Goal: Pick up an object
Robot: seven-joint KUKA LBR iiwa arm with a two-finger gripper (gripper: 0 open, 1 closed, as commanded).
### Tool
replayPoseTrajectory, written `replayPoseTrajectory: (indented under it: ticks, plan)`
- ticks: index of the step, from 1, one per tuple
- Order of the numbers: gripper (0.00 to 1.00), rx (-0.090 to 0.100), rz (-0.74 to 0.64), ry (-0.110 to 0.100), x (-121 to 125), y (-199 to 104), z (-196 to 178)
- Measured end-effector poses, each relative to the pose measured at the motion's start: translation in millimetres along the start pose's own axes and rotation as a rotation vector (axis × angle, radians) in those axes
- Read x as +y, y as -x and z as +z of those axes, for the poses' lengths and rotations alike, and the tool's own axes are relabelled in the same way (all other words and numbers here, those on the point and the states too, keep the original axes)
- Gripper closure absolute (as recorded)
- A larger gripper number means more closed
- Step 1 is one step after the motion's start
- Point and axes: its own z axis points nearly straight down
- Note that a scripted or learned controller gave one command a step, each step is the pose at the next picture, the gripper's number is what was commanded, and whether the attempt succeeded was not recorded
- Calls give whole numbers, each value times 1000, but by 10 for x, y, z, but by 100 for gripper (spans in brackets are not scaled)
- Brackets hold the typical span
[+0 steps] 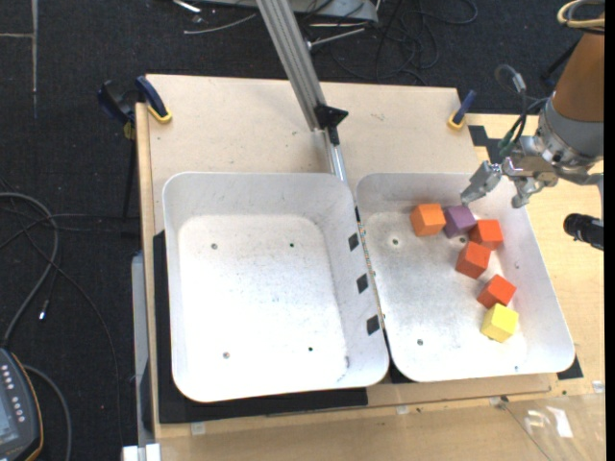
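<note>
Several small blocks lie in the right bin (pixel 423 353): an orange block (pixel 429 220), a purple block (pixel 459 219) touching it, a red-orange block (pixel 488 232), another red-orange block (pixel 473 258), an orange-red block (pixel 497 290) and a yellow block (pixel 500 323). My gripper (pixel 501 187) hangs over the bin's far right corner, above and to the right of the purple block. Its two fingers are spread apart, open, with nothing between them.
The left bin (pixel 255 281) sits beside the right one, with black tape marks along the shared rim. A slanted metal pole (pixel 293 51) rises from behind the bins. Clamps (pixel 154 99) hold the far bench corners.
</note>
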Motion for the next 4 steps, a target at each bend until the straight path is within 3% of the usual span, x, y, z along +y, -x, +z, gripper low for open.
replayPoseTrajectory:
  ticks: [1,2,3,4]
  plan:
    - [0,-5,4,23,484,67,1101]
    - [0,-2,4,26,416,-144,1206]
    - [0,-3,7,25,-125,-264,1205]
    - [0,-1,7,-36,329,-848,1422]
